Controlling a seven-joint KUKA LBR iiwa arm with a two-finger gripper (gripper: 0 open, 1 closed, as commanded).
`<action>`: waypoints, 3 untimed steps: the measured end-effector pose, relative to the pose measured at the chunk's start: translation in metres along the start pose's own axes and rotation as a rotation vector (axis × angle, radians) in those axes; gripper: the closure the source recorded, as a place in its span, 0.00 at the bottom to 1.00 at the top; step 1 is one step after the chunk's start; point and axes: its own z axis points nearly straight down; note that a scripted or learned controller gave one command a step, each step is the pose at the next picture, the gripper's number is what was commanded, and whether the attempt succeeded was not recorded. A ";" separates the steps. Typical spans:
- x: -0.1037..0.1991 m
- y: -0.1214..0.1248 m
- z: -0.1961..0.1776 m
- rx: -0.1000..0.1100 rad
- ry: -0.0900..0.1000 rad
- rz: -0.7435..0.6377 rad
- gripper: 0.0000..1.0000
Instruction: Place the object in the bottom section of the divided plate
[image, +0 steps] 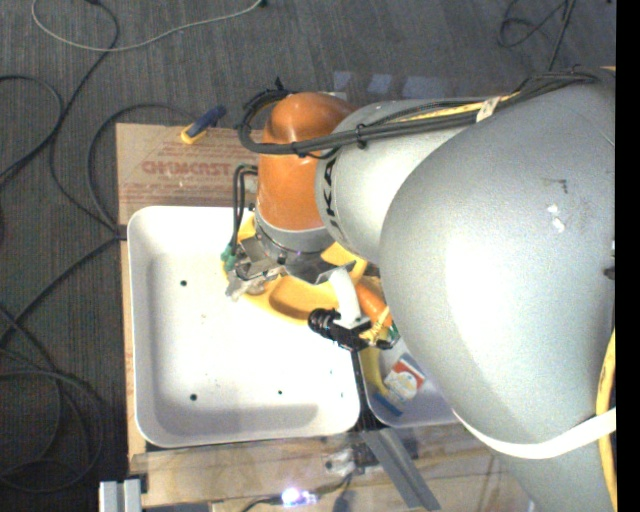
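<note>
While the arm (480, 230) hides the yellow plate (290, 298), the jaws' state stays unclear

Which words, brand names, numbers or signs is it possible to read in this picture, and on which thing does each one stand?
Red print on the cardboard sheet above the left bin: too blurred to read.
Dark lettering on the arm, beside the orange band: seen edge-on, not readable.
Red and white label on a small package in the right bin: too small to read.
No other text shows.
</note>
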 end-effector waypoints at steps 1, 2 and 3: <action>-0.027 0.025 -0.048 -0.005 -0.003 0.087 1.00; -0.080 0.071 -0.054 -0.005 -0.004 -0.030 1.00; -0.092 0.046 -0.099 -0.006 -0.003 -0.018 1.00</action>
